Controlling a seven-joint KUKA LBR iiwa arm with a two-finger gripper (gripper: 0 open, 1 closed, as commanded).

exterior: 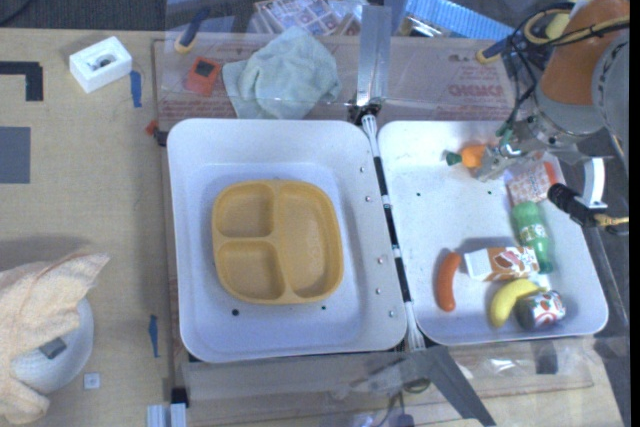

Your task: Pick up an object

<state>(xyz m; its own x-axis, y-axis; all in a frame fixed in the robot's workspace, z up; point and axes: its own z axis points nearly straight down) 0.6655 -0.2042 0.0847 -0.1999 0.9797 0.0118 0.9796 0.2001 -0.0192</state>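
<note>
Gripper [497, 158] (finger state unclear) hangs by the right bin's [420, 315] far edge, touching-close to the orange toy [469, 156] on its left.

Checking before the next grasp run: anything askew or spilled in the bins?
Nothing spilled or damaged. The green bottle lies on its side in the right bin. The yellow tray sits flat in the left bin, slightly rotated.

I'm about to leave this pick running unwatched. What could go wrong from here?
The hand sits at the right bin's far edge beside a small orange toy, so it may nudge the toy aside. The bottle, carton, banana and can lie crowded, so a grasp there could disturb neighbours.
</note>
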